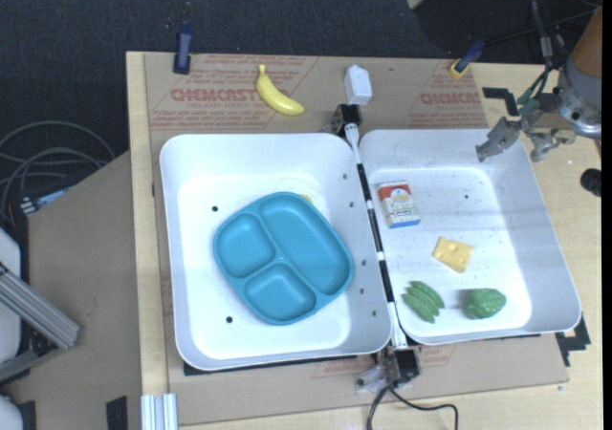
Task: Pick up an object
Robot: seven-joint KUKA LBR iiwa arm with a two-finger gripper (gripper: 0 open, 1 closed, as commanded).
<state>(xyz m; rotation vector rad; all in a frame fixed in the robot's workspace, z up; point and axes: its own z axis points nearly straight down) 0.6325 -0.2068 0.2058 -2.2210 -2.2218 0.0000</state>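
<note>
Gripper (pixel 516 139) at upper right of frame, over far right corner of right bin (pixel 545 256), fingers spread wide, holding nothing. In that bin: small red-and-white box (pixel 399 204) near left wall, yellow wedge (pixel 452 253) at centre, two green pieces (pixel 423 300) (pixel 485 303) along lower edge. Blue divided tray (pixel 280 256) in left bin (pixel 191 180). Banana (pixel 276 94) on table (pixel 229 94), above left bin.

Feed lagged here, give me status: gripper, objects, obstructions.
Two-finger gripper open, holding nothing, above right white bin far corner. Small red-and-white carton, yellow cheese wedge, two green vegetables inside. Nothing blocking.
</note>
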